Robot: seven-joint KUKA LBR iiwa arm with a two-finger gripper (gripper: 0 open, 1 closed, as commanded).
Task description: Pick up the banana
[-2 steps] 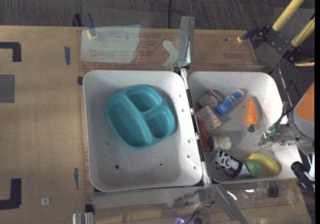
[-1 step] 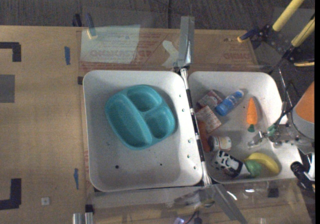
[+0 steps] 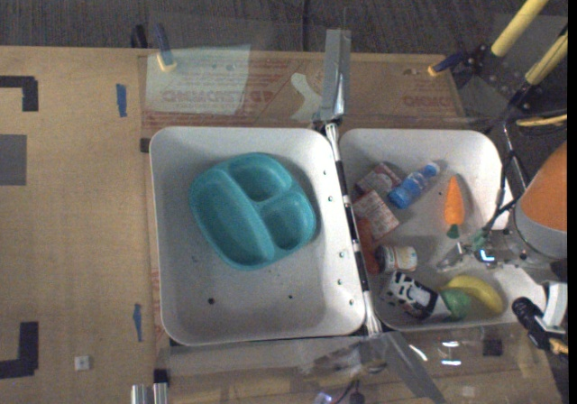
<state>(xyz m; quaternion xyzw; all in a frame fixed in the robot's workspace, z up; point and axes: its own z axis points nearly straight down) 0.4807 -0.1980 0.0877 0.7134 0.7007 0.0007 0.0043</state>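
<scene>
The yellow banana [image 3: 480,292] lies in the front right corner of the right bin [image 3: 424,142], next to a green item [image 3: 455,303]. My gripper [image 3: 466,253] hangs just above and behind the banana, reaching in from the right under the arm's orange band [image 3: 552,199]. Nothing shows in its grasp. The banana rests on the bin floor, apart from the gripper.
The right bin also holds an orange carrot [image 3: 454,202], a blue bottle [image 3: 413,186], a small can [image 3: 398,258], a black-and-white item [image 3: 411,294] and snack packets [image 3: 375,213]. A teal divided plate [image 3: 253,210] sits in the left bin [image 3: 171,240].
</scene>
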